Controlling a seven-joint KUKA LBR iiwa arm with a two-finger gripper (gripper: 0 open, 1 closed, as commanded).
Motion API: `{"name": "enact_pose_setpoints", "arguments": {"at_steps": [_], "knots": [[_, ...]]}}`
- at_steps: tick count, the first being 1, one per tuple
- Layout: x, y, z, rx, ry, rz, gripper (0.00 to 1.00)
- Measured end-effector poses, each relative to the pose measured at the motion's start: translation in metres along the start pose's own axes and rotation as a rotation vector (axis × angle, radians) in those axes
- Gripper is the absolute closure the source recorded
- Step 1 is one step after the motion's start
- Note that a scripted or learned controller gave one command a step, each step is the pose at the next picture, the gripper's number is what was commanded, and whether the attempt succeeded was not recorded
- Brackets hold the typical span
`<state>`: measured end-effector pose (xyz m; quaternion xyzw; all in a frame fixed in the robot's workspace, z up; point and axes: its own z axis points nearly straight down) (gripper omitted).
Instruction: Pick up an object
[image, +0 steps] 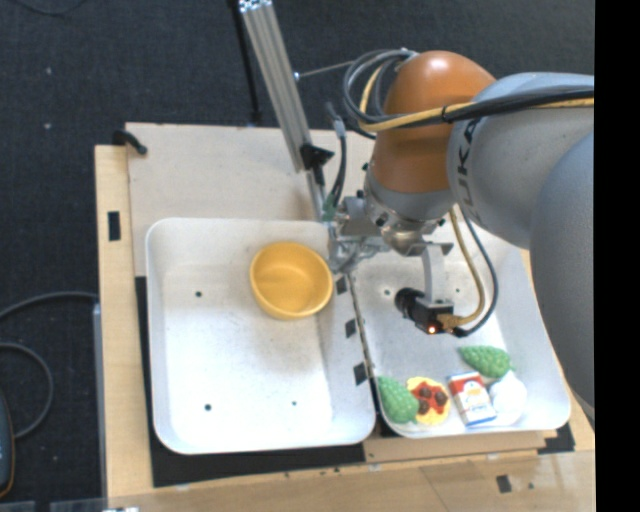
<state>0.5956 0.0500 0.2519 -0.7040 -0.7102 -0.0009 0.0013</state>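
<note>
A yellow bowl (290, 280) sits upright in the left bin (200, 400), close to its right wall. The gripper (343, 250) hangs under the orange band of the arm (430, 110), over the divider between the two bins, just right of the bowl's rim. I see nothing held by it. Small items lie along the front of the right bin (400, 330): a green leafy piece (397, 400), a yellow and red piece (430, 398), a red and white box (473, 397), a white item (508, 395) and another green piece (486, 359).
A metal pole (285, 90) slants down from the top to the back of the bins. A black part with a red light (418, 308) hangs on cables over the right bin. The arm covers the right bin's back half. Dark floor surrounds the bench.
</note>
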Motion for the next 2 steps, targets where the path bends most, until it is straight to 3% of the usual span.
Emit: {"name": "enact_pose_setpoints", "arguments": {"at_steps": [1, 2], "knots": [[0.0385, -0.0179, 0.0172, 0.001, -0.004, 0.003, 1.0], [0.0374, -0.0173, 0.0167, -0.001, -0.001, 0.007, 0.0]]}}
